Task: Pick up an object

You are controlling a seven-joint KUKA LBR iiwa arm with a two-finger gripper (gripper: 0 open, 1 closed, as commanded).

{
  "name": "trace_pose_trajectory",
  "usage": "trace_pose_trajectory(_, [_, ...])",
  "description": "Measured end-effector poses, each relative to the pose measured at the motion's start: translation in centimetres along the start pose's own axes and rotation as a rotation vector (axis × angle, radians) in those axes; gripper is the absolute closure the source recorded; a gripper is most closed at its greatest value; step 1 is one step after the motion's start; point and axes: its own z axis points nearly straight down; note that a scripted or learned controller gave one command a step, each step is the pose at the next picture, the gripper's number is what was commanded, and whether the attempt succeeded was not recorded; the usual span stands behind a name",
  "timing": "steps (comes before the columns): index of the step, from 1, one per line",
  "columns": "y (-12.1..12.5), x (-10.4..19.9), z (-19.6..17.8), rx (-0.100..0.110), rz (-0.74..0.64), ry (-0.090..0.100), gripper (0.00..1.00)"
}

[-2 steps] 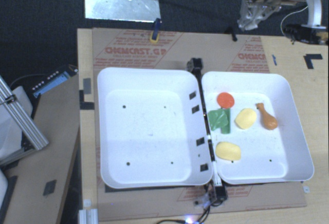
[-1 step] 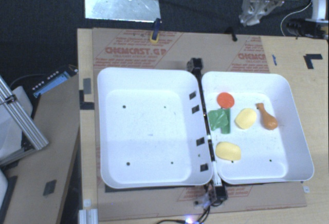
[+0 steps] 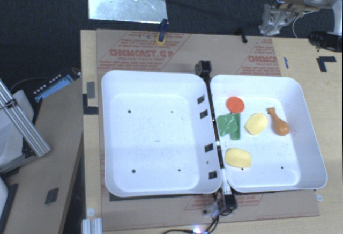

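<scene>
The claw (image 3: 271, 19) hangs at the far right, beyond the right bin (image 3: 305, 115); its state cannot be told. Inside that bin lie a red disc (image 3: 235, 104), green piece (image 3: 229, 125), two yellow pieces (image 3: 256, 123) (image 3: 237, 158) and an orange drumstick (image 3: 278, 122)

red piece (image 3: 235, 104): small, round, lying flat in the right bin (image 3: 308, 120), near its left wall
green piece (image 3: 229, 125): irregular, leafy, just below the red one, beside the divide
yellow lump (image 3: 256, 124): rounded, pale, right of the green piece
orange drumstick (image 3: 277, 122): narrow end pointing up-left, just right of that lump
second yellow lump (image 3: 237, 158): oval, nearer the front wall, apart
</scene>
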Motion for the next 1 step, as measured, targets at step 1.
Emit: trace_pose_trajectory(1, [-0.01, -6.51, 1.86, -0.001, 0.002, -0.001, 1.0])
